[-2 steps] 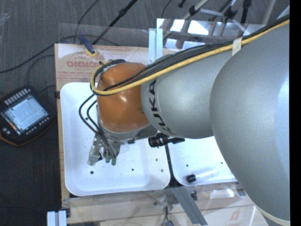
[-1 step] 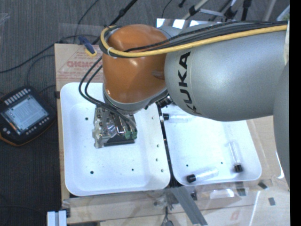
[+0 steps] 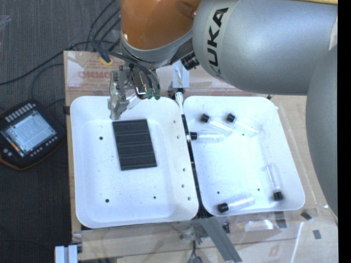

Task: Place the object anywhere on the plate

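Observation:
A dark ribbed rectangular plate (image 3: 134,144) lies flat in the left white bin (image 3: 93,201), toward its far side. My gripper (image 3: 120,106) hangs over the far edge of that bin, just beyond the plate's far left corner. Nothing can be made out in it. Several clear tubes with black caps lie in the right bin (image 3: 290,147): one (image 3: 215,124) and another (image 3: 242,125) near the far side, one (image 3: 206,137) by the divider, one (image 3: 272,179) at the right and one (image 3: 238,204) at the near edge.
The grey arm with its orange band (image 3: 159,15) fills the top and right of the view, above the right bin. A hand-held control pendant (image 3: 27,133) lies on the floor to the left. Cables run behind the bins.

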`<state>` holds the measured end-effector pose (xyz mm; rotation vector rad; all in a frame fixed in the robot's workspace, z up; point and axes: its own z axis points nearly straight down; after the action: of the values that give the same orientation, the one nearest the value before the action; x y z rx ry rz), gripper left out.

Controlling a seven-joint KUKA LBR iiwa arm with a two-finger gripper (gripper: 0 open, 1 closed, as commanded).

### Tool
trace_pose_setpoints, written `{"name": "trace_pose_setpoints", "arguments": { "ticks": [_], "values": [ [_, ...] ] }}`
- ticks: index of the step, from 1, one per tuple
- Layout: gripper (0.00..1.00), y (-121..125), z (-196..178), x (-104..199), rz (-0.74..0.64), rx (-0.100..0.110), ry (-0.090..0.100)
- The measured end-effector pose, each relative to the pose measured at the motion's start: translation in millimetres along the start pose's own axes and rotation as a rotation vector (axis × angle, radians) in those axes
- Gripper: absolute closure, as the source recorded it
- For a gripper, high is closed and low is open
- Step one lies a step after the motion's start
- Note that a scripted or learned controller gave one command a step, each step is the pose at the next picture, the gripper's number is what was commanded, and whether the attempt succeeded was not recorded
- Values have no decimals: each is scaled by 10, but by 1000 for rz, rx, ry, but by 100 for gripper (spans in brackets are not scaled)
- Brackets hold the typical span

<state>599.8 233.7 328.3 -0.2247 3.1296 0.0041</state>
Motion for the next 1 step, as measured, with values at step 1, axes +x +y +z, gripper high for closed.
{"name": "trace_pose_setpoints", "arguments": {
  "ticks": [1],
  "values": [
    [100,-32,-1069,-212,-216,1,-2]
  ]
}}
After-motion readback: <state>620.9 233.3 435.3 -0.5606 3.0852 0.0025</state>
